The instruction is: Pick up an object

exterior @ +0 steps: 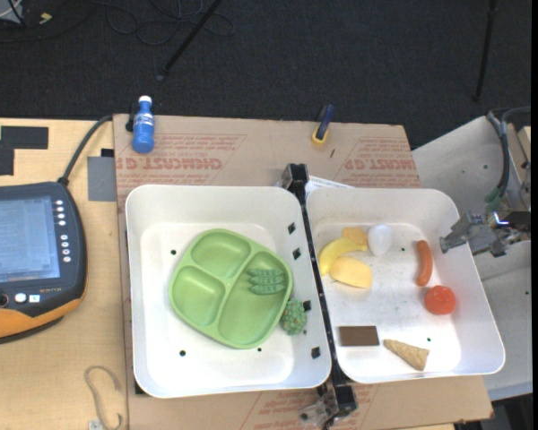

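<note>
In the right bin (480, 330), nearest to the camera, a pale cone-shaped wedge (407, 354) lies beside a brown rectangular block (358, 336). A little farther is a red tomato (440, 300), and just beyond it an orange-red sausage (424, 262) that stands almost in line with the bin's depth. Toward the middle divider lie a yellow banana (338, 253) and a yellow rounded piece (353, 274), touching each other, with a white egg-like object (379, 238) just behind them.

In the left bin (148, 330) a green divided plate (217, 289) holds green pea pods (266, 280), and a small green broccoli-like piece (294, 317) rests at the plate's near right rim.

The gripper (471, 233) is at the right wall of the right bin, above the rim, with nothing between its fingers; whether they are apart or together I cannot tell.

The step in hand, as I judge it, is the approach to an object. The sausage and the tomato are the nearest choices. To do it well, the arm should go over the sausage, close across its narrow width, and come down straight. The tomato is round and may roll away, so it needs a centred grasp. The objects near the divider touch each other and are the harder targets.
</note>
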Tool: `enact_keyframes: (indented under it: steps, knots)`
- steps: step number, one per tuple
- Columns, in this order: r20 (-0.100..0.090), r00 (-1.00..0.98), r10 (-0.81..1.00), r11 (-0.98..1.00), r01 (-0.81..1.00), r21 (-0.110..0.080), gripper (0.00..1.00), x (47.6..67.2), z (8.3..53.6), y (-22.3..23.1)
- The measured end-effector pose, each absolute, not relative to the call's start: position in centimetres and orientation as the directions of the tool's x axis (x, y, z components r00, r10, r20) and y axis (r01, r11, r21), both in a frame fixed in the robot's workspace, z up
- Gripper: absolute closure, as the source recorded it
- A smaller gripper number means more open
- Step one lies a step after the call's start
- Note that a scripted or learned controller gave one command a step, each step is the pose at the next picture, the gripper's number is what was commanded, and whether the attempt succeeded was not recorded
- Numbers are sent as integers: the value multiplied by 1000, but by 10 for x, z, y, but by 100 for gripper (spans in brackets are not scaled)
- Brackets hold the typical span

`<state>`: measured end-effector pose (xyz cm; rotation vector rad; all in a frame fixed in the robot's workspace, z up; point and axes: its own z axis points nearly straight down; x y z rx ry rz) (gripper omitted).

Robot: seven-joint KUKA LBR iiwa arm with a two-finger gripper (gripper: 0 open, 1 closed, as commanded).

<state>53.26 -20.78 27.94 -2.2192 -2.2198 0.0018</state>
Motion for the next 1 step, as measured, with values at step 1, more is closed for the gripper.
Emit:
enact_keyframes:
  steps: [1]
  knots:
    - [3,-1,1000,1,1000,-8,0,528,227,-197]
